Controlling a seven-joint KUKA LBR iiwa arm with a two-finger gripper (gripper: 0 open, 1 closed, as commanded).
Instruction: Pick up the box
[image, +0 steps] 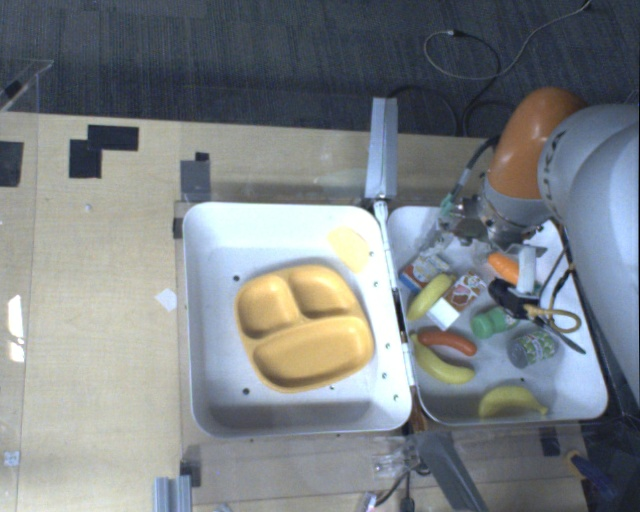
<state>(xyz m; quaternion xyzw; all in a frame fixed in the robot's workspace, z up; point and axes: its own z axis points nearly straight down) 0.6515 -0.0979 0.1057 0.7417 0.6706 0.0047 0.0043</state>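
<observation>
**Box lies just below and left of the gripper, long axis slanting**

Nearest the camera, at the bottom of the right bin (590, 395), a yellow banana (512, 402) lies along the front wall, with a second banana (444, 366) and a red sausage-shaped toy (447, 342) just behind it. The box (455, 301), small, white with a red-brown printed face, sits in the middle of this bin, wedged among clutter: a third banana (430, 297) touches its left side, the sausage lies just in front, and a green cylinder (490, 323) stands just beside it on the right. Its long axis appears to run on a slant, from upper right down to lower left.

The gripper (462, 226) hangs over the back of the same bin, below the arm's orange band (528, 140). From it the box lies toward the camera and very slightly left, near but not under the fingers. Whether the fingers are spread or closed cannot be told from this slanted view; nothing is seen between them, so the box is judged not yet picked up.

The left bin (210, 300) holds a yellow divided tray (303, 325) and plays no part.

The coming move likely calls for a short travel forward and a wrist turn so the fingers close across the box's short side. The banana pressed against it may be caught instead.
</observation>
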